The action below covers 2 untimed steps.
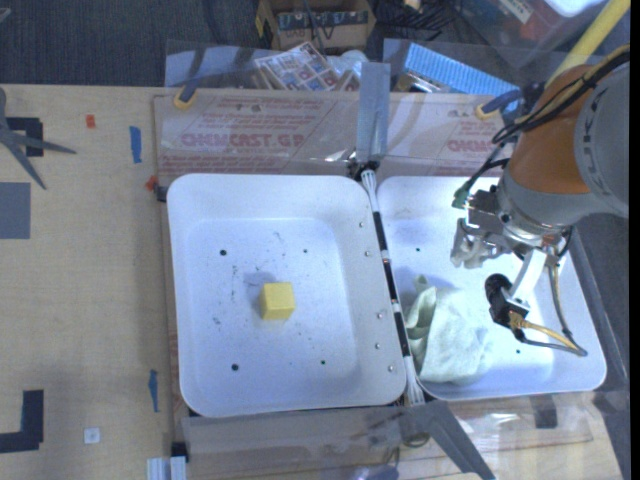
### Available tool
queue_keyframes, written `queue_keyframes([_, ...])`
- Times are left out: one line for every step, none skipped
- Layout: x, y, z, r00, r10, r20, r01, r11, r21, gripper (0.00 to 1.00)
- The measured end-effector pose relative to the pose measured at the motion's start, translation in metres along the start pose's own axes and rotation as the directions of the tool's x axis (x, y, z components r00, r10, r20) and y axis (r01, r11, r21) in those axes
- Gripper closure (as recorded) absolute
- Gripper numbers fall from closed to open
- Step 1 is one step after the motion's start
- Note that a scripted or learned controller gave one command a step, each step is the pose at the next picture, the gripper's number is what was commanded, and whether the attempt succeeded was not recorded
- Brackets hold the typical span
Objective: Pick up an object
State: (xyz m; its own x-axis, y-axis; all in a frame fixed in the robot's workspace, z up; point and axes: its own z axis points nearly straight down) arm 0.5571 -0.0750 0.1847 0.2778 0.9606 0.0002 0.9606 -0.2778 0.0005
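Claw above right bin; finger spread indiscernible. Crumpled cloth just below it, yellow block well left.

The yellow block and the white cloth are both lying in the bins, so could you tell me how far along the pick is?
Nothing looks picked yet. The yellow block lies alone on the floor of the left bin, away from the arm. The white cloth lies crumpled in the right bin. The tool is over the right bin, above and beside the cloth, with nothing visible between its fingers. Descending, gripping and lifting are all left.
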Motion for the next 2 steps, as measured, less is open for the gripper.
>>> queue_keyframes([-0.002,-0.045,-0.037,0.843,0.538,0.002,-0.538,0.843,0.001,1.00])
queue_keyframes([0.037,-0.077,-0.052,0.513,0.858,0.003,-0.858,0.513,0.001,1.00])
